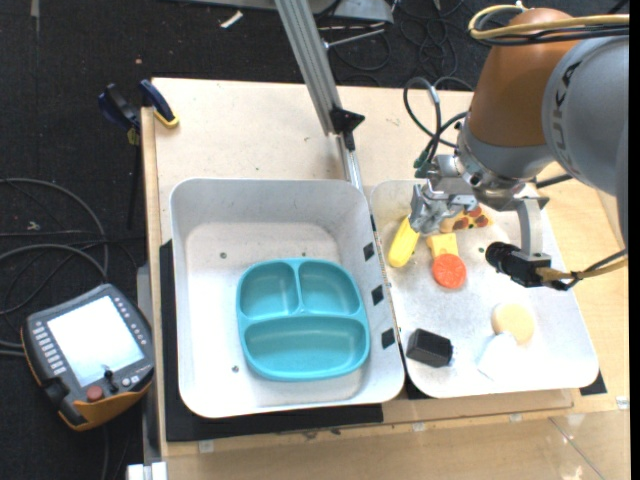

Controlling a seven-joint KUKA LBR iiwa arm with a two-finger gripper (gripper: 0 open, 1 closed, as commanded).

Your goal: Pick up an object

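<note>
Gripper [432, 211] hangs low in right bin [560, 363], over the yellow banana-shaped piece [402, 243] w/ orange round piece [450, 271] just beside; can't tell its state. To do it well: prob. centre on one obj, drop straight, avoid bin wall. Banana piece lies just below-left of gripper, near the bins' divide.

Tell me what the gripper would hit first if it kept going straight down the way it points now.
Probably the yellow banana-shaped piece in the right bin, or the small yellow block beside it. The gripper hangs just above both, and depth from this slanted view is hard to judge.
</note>
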